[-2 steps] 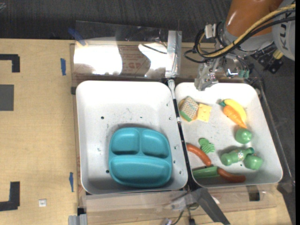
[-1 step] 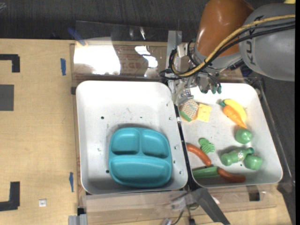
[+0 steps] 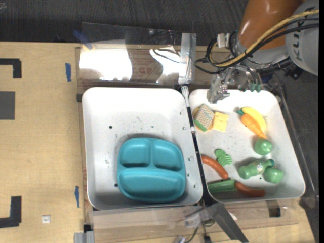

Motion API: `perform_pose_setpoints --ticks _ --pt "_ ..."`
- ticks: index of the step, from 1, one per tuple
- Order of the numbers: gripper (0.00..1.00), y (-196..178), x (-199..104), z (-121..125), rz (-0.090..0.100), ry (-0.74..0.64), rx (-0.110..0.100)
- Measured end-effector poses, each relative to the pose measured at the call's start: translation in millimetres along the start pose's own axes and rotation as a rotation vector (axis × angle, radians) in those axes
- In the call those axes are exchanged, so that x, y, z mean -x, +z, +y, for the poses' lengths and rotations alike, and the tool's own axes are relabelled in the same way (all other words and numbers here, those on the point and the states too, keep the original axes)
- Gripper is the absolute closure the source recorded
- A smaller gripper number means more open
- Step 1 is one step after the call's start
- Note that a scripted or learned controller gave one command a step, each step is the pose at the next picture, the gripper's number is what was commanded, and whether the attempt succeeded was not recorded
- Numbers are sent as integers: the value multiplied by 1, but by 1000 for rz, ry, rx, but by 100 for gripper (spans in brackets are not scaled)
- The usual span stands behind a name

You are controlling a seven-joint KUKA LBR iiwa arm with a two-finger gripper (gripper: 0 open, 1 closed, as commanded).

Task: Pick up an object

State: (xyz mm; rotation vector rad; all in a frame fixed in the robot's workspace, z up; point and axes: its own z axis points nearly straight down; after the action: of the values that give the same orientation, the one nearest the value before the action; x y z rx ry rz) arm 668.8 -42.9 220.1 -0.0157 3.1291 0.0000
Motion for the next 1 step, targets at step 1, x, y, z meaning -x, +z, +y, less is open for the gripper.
perform_pose_setpoints --ticks 1 --pt "100 -87 2 51 -5 -31 2"
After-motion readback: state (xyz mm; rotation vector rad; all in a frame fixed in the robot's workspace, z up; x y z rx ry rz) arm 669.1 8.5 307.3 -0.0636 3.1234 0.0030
